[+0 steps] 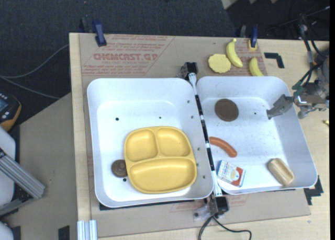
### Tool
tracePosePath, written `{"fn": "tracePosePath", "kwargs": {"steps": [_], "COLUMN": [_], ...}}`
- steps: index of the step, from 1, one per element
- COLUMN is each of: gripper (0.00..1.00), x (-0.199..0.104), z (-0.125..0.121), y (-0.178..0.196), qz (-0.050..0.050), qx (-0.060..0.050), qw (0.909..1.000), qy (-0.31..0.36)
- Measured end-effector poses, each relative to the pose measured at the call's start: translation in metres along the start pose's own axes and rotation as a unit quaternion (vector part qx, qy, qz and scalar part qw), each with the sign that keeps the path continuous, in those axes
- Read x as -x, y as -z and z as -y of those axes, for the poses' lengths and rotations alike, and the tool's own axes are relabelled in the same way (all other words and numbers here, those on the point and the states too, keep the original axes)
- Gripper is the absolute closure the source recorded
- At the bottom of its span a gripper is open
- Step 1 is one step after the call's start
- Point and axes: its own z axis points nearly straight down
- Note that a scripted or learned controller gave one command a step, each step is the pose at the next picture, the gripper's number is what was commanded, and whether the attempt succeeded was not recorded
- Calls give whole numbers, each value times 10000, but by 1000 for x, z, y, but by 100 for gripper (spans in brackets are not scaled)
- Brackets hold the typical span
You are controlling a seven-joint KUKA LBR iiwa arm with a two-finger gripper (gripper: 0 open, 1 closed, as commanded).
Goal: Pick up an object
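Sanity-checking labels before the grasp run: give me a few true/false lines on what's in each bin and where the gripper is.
1. The yellow tray lies in the left bin. True.
2. The hot dog lies on the tray. False: it lies in the right bin, near the divider.
3. The gripper is holding the bread roll. False: the roll lies alone in the right bin's near corner, apart from the gripper.
4. Two bananas lie on the bench beyond the bins. True.
5. A brown disc lies in the right bin. True.
6. The carton is in the left bin. False: right bin.
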Motion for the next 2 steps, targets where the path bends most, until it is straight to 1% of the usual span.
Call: {"fn": "tracePosePath", "kwargs": {"steps": [1,2], "gripper": [0,0], "x": [-80,-84], "z": [-17,10], "y": [-102,-167], "qz": [-26,-21], "qx": [-42,32], "qw": [10000,10000], "qy": [35,-14]}}
